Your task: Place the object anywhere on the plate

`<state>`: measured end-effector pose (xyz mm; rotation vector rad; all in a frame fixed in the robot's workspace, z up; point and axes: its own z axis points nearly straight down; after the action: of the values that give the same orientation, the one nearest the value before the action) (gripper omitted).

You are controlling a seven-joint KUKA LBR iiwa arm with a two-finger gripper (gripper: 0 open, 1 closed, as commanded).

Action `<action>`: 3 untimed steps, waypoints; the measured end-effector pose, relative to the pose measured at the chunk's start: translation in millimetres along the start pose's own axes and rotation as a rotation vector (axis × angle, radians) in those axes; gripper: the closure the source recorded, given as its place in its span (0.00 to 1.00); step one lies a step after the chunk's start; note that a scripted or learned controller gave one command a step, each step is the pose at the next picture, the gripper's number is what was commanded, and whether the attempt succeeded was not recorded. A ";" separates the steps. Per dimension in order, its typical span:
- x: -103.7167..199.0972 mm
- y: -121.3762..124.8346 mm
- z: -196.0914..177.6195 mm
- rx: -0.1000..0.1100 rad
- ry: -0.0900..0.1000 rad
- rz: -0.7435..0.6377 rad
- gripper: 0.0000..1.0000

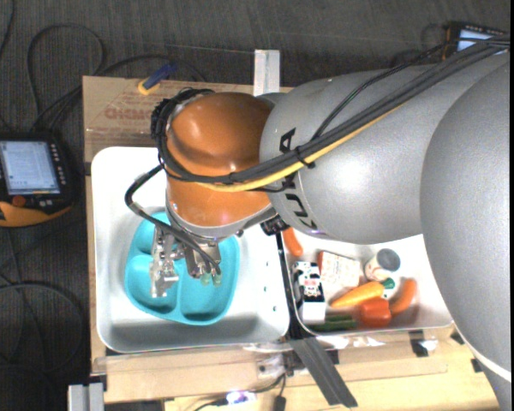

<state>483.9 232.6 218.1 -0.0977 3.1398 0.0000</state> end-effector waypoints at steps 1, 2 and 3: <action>-3.4 -27.1 24.8 0.002 0.000 -0.064 1.00; -12.2 -15.0 2.3 -0.002 0.001 0.091 1.00; 1.1 -109.1 23.1 0.002 0.001 -0.023 1.00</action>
<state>489.6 123.6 195.0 -0.1345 3.1397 -0.0027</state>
